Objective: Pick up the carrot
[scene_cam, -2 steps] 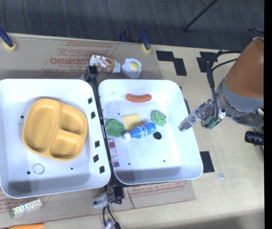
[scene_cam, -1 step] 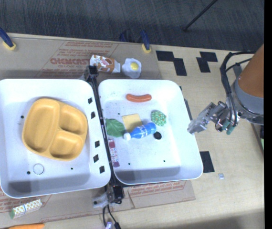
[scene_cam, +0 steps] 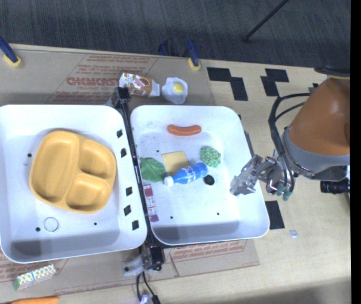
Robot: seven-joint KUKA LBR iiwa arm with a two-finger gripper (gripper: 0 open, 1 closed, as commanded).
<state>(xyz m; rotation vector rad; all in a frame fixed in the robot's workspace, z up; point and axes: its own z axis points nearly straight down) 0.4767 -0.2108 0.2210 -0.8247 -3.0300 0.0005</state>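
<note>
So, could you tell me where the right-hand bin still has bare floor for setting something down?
In the right bin, the bare floor is the front strip below the blue bottle and the far-left corner beside the sausage. The middle is crowded: green leaf, yellow block and green ball cluster there. The gripper hovers at the right rim.

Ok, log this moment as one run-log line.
phase: approach | end effector: over right bin's right rim | carrot: lying at bin's far side, untouched | in grasp: nothing seen
</note>
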